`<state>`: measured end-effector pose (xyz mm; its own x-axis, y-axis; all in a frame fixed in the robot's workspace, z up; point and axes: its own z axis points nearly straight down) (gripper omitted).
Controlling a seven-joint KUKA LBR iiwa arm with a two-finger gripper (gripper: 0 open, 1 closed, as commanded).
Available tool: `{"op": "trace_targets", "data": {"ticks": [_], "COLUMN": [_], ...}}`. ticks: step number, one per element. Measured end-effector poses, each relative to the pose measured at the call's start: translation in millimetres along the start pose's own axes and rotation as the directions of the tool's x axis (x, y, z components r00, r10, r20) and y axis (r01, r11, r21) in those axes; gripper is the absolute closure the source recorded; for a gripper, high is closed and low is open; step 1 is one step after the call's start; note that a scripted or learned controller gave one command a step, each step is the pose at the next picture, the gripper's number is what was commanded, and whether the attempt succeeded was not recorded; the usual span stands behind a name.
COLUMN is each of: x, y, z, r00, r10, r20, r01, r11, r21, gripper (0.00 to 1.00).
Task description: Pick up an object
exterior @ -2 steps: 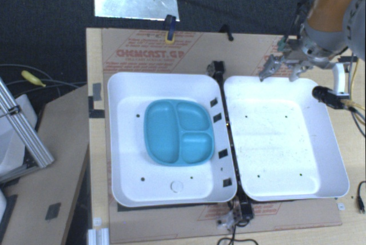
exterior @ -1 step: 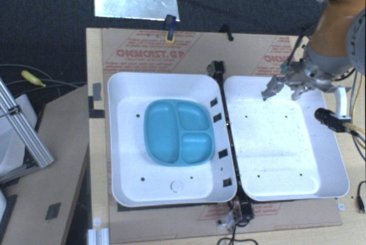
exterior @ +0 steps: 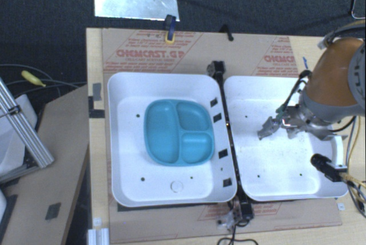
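— Looking for the task's thing?

— Seeing a blue divided plate lying flat near the middle of the left bin, showing three compartments, two smaller ones toward the right side.

— Touching anything?

— Resting on the bin floor, apart from every wall. Also spotting a small pale round disc on the same floor, nearer the front rim, just beyond the plate's lower edge.

— And checking the end effector?

— Finding the end effector over the right bin, left of that bin's middle, pointing toward the divider between the two bins. Hanging well apart from the plate, with the divider and its black clips lying between.

— Gripping something?

— Struggling to tell how far apart it is standing; looking too small and too grey against the white floor to judge. Making out no object in it.

— Tracing the arm?

— Following the arm in from the right, orange band showing above the wrist, crossing the right bin's far edge.

— Noting anything under the bins?

— Noticing brown printed board covering the tabletop, both bins sitting side by side on it.
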<state>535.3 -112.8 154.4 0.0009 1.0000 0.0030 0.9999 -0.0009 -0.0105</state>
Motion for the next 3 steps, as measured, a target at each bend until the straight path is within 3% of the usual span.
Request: {"op": "trace_targets", "data": {"ticks": [1, 2, 3], "x": [120.6, 167.4, 129.1], "y": [-11.6, -42.1, -49.9], "z": [-31.0, -142.3, -75.0], "r00": [1.0, 1.0, 1.0], "r10": [-0.013, -0.012, 0.001], "r20": [0.002, -0.001, 0.004], "r01": [0.013, 0.012, -0.001], "r11": [1.0, 1.0, 1.0], "r21": [-0.014, -0.023, -0.008], "gripper": [0.0, 0.0, 0.0]}}
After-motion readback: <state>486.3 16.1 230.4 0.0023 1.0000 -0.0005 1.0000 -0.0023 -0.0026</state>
